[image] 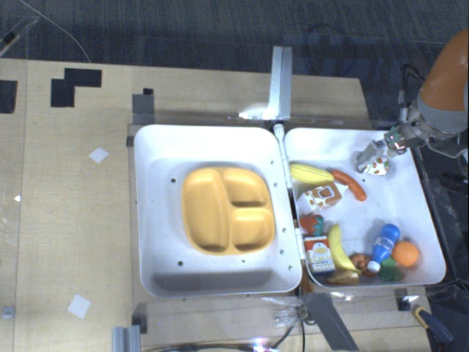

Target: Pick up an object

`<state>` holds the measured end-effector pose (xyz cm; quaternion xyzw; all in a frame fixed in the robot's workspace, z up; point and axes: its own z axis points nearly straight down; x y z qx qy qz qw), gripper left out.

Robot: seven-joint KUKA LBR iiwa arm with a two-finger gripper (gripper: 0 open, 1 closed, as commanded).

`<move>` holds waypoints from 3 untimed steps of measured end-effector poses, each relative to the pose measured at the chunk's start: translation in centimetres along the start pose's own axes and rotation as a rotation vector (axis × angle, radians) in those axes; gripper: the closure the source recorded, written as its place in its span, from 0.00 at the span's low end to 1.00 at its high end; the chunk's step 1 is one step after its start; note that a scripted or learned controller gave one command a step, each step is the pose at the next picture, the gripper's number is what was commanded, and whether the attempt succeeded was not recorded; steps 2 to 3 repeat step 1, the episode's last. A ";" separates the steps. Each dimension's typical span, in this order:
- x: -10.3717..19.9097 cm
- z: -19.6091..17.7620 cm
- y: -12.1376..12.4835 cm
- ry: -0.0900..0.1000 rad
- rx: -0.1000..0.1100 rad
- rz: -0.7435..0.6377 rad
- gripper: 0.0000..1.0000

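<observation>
The wooden worktop carries two white bins. The left bin holds a yellow divided tray. The right bin holds the loose things: a corn cob and a sausage near its middle, a banana, a blue bottle and an orange toward its near edge. The arm reaches to the bin's far right corner, where the gripper has a small white object with red spots beside or between the fingers; I cannot tell which.
</observation>
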<state>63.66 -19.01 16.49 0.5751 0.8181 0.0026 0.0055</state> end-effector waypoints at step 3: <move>2.8 1.2 4.7 0.002 0.001 -0.278 0.00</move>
